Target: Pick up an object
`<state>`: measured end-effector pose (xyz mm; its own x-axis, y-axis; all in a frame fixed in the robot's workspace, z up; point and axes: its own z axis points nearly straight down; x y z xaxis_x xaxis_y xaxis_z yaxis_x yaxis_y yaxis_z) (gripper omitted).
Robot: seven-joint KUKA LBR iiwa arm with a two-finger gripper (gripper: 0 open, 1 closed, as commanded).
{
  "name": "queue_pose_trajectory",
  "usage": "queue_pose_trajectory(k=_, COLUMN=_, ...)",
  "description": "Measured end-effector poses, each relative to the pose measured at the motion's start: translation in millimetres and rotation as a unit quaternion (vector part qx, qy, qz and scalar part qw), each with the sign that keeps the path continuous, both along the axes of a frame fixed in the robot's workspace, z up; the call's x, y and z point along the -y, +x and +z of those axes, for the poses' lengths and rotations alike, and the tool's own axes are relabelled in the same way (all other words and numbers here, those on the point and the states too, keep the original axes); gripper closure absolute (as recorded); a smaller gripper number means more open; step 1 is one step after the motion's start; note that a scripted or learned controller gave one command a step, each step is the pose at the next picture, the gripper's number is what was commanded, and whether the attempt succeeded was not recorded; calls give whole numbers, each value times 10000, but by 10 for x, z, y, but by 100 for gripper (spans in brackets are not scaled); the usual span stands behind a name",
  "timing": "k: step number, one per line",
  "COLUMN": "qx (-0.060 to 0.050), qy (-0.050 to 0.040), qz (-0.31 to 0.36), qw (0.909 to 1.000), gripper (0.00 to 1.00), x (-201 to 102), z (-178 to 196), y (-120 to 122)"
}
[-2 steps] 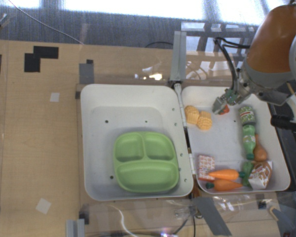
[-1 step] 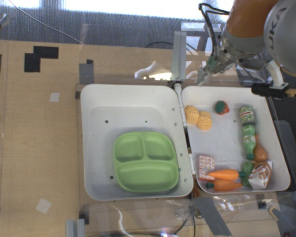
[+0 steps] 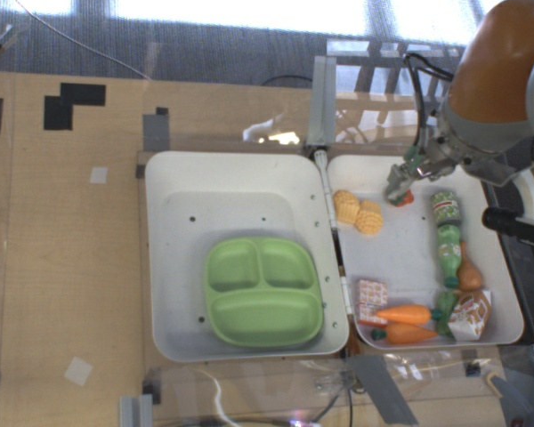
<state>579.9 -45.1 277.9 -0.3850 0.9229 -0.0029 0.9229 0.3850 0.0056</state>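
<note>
My gripper (image 3: pixel 399 191) reaches down into the back of the right bin (image 3: pixel 400 265), its tip right against a small red object (image 3: pixel 407 198) on the bin floor. A yellow corn piece (image 3: pixel 358 213) lies just left of it. Two green bottle-like items (image 3: pixel 448 238) lie end to end along the right side, with a brown piece (image 3: pixel 469 277) beside them. Two orange carrots (image 3: pixel 403 323) rest at the front edge, next to a pink wafer-like block (image 3: pixel 371 294) and a white-and-brown carton (image 3: pixel 470 315).
The left bin (image 3: pixel 173 194) holds a green divided plate (image 3: pixel 263 291) toward its front. A metal divider post (image 3: pixel 320 100) stands behind the seam between the bins. Cables hang near the wrist (image 3: pixel 418 87). The tan bench (image 3: pixel 62 256) spreads to the left.
</note>
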Motion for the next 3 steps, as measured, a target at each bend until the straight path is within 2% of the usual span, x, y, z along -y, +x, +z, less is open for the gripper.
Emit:
queue_pose_trajectory(k=1, qx=0, qy=-6, qz=121, qw=9999, gripper=100, x=13, z=9, y=548)
queue_pose_trajectory(k=2, qx=19, qy=-19, qz=1098, qw=9939, gripper=100, x=466, z=204, y=902)
queue_pose_trajectory(k=3, qx=-16, qy=-6, qz=1307, qw=9914, gripper=100, x=470, z=-372, y=669)
